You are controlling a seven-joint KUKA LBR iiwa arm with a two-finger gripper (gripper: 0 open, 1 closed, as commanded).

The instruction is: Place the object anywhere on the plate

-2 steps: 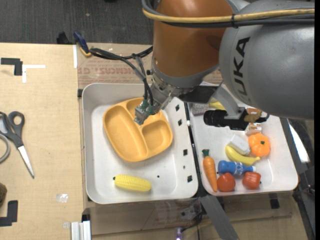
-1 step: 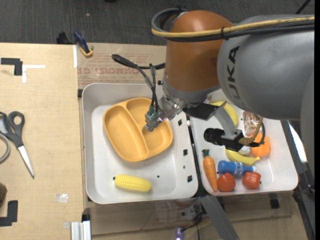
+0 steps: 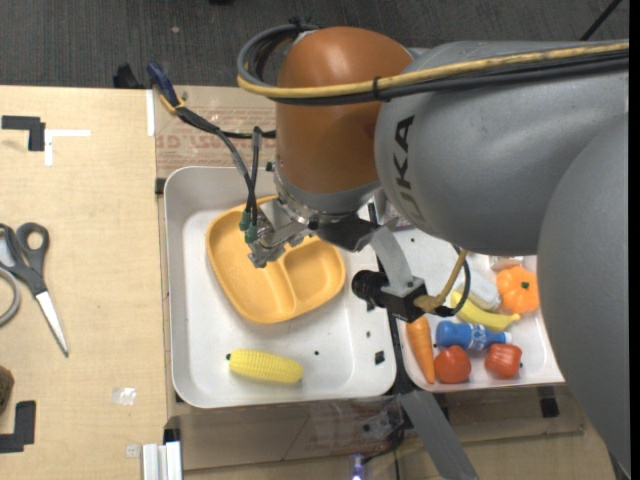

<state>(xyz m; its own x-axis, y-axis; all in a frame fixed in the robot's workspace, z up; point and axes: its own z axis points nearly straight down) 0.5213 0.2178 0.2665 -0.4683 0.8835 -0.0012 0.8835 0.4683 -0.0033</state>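
Observation:
A yellow divided plate lies in the left white bin, toward its back. My gripper hangs low over the plate's back left part, under the orange wrist band. Nothing can be made out in it, and the big grey arm hides the plate's back edge. A yellow corn cob lies on the bin floor in front of the plate, apart from the gripper.
The right bin holds a carrot, a tomato, a banana, a blue bottle, a small orange pumpkin and a red piece. Scissors lie on the wooden bench at left.

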